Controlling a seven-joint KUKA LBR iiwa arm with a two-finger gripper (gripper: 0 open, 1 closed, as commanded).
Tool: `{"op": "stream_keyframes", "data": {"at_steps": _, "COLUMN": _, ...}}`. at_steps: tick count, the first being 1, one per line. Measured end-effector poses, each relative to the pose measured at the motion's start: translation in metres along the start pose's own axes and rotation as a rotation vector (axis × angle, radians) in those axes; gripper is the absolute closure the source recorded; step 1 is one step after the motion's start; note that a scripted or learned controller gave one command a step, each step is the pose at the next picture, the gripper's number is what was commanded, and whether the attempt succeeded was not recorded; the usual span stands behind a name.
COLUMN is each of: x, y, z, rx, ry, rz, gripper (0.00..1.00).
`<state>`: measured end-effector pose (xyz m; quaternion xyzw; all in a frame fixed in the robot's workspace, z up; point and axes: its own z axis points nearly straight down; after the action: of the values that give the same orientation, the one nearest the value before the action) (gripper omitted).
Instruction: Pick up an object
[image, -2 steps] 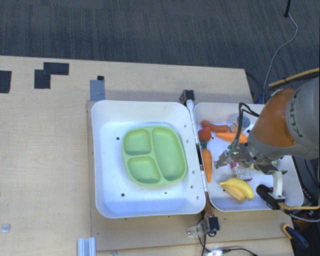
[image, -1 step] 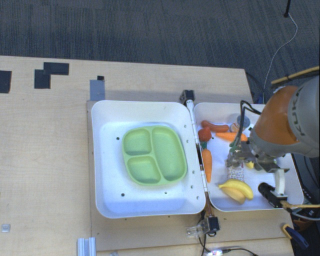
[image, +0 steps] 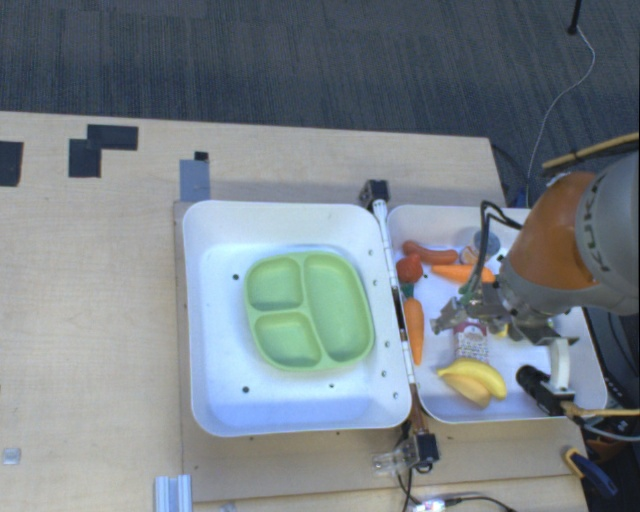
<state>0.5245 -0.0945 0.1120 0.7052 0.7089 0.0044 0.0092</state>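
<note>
The right bin (image: 428, 400) holds several toy foods. An orange carrot (image: 413, 329) lies along its left wall. A yellow banana (image: 474, 380) rests near the front. A red sausage-like piece (image: 430, 254) and a dark red piece (image: 409, 270) lie at the back left, with an orange piece (image: 462, 272) beside them. A small white and red packet (image: 471, 346) sits right under my gripper (image: 466, 316), which hangs low over the middle of this bin. Nothing is visibly held.
The left bin (image: 215, 300) carries a green divided plate (image: 308, 310) in its middle. The arm's grey and orange body (image: 565, 245) covers the right bin's far right side. Clamps and cables stand between the bins at back and front.
</note>
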Motion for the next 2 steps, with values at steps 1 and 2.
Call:
{"op": "stream_keyframes", "data": {"at_steps": 1, "x": 0.0005, "y": 0.0016, "z": -0.0107, "rx": -0.003, "ry": 0.000, "rz": -0.003, "gripper": 1.00}}
{"op": "stream_keyframes", "data": {"at_steps": 2, "x": 0.0005, "y": 0.0015, "z": -0.0106, "rx": -0.003, "ry": 0.000, "rz": -0.003, "gripper": 0.00}}
